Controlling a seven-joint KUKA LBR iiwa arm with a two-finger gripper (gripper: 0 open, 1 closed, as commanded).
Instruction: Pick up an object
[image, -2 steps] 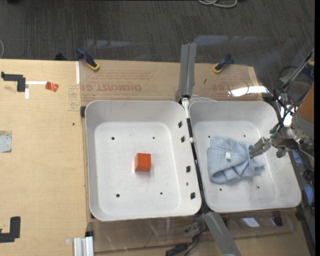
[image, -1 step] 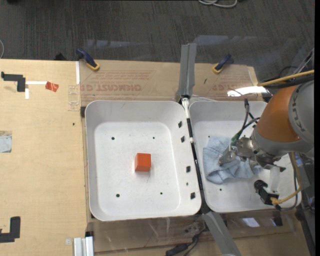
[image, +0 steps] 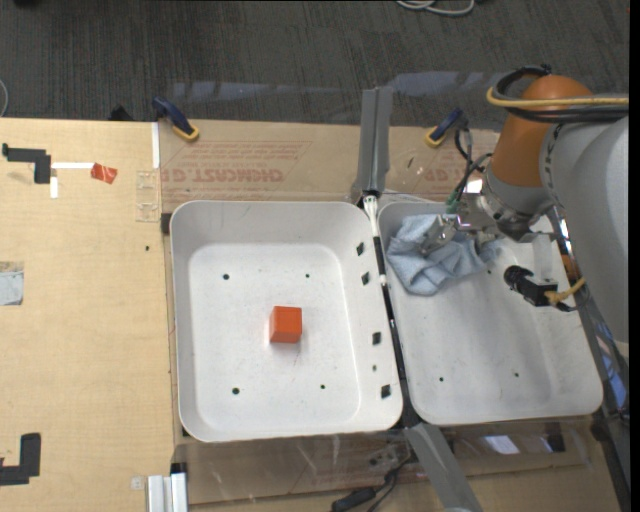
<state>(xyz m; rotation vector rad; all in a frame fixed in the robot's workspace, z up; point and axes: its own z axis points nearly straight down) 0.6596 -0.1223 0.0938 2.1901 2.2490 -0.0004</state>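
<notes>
Right bin: crumpled light blue-grey cloth bunched in the far-left corner, against the wall beside the divider. It's a soft lump with folds, its long axis running roughly from far-left to near-right. Gripper sits on the cloth's top edge; can't tell whether the fingers are open or pinching fabric. Left bin: small orange-red block near the centre, sitting flat, well apart from the cloth.
</notes>
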